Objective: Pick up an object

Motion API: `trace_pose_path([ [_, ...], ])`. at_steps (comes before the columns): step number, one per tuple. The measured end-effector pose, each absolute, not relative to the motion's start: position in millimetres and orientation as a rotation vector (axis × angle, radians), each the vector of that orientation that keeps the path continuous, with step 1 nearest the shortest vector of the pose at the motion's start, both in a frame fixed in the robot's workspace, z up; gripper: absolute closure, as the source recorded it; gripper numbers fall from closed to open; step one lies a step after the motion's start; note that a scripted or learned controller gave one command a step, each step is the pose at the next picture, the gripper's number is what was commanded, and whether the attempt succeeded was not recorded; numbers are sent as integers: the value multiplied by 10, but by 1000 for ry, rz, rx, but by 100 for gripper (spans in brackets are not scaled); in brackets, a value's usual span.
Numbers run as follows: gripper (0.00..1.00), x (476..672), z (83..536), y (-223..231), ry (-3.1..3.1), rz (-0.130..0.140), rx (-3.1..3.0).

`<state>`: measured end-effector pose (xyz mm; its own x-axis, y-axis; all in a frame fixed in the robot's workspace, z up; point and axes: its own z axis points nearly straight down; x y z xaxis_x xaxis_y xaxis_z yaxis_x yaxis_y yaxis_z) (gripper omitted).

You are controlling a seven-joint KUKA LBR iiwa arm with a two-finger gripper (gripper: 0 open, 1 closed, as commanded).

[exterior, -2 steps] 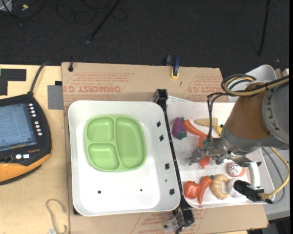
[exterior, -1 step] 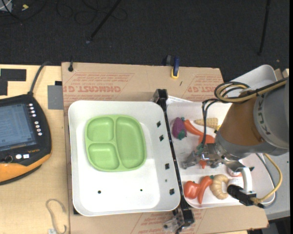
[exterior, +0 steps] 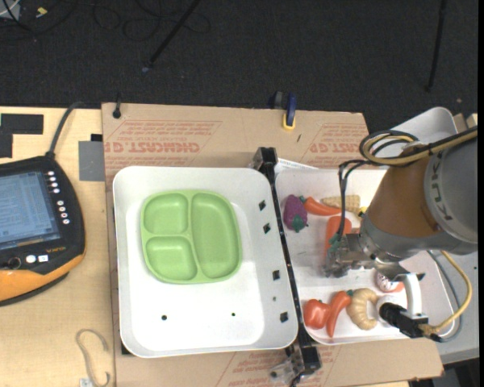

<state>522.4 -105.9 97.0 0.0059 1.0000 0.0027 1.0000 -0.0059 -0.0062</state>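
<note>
Cardboard-lined surface with two white bins | left bin holds green divided plate | right bin holds toy food | pincer low in right bin, grip state cannot tell | red pepper just near-left of it, long axis slanting near-left | upside-down print on cardboard, not legible with confidence

Arm: I see it reaching in from the right, orange band showing, wrist angled down. Gripper: low, pointing left-downward.
</note>
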Motion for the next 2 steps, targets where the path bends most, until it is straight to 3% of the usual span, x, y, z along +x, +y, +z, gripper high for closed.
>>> trace_pose_path([
  [2, 100, 5271, 2171, -1041, -2221, 0, -2221],
])
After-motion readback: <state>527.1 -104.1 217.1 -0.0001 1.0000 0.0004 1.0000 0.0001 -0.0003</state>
